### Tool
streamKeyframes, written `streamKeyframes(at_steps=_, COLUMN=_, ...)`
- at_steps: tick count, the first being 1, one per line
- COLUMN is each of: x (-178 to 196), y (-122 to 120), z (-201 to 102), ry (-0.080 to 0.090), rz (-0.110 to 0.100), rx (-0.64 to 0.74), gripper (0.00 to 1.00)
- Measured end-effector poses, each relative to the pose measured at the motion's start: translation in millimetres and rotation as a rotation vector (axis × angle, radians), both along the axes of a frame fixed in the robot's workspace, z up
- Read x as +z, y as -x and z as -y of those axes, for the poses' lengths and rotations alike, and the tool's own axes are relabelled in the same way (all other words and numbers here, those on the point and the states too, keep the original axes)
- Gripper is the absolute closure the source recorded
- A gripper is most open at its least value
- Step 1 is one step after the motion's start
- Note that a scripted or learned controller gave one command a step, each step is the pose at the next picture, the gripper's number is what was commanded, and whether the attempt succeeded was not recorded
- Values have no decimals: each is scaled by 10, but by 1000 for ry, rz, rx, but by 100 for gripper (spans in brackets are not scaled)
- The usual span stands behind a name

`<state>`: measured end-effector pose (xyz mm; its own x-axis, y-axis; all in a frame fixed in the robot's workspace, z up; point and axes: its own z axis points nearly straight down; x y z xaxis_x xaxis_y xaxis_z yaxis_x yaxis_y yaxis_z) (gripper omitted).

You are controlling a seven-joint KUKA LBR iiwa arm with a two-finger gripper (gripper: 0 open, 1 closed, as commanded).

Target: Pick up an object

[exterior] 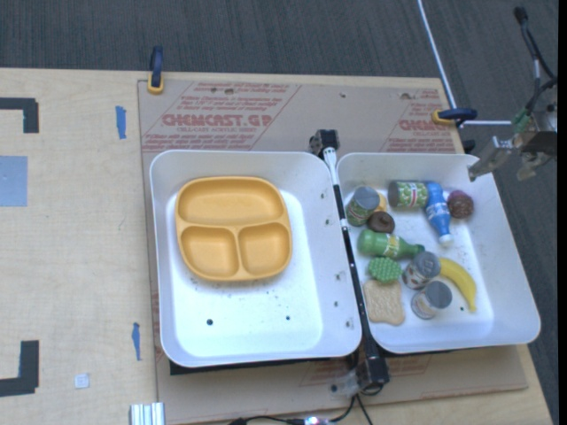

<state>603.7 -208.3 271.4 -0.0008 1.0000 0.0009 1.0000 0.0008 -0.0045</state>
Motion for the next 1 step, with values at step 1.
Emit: streamKeyframes(at_steps=1, x=-1081, y=-130, z=-60, ry=-1, rz=-1, rx=1, gripper=0)
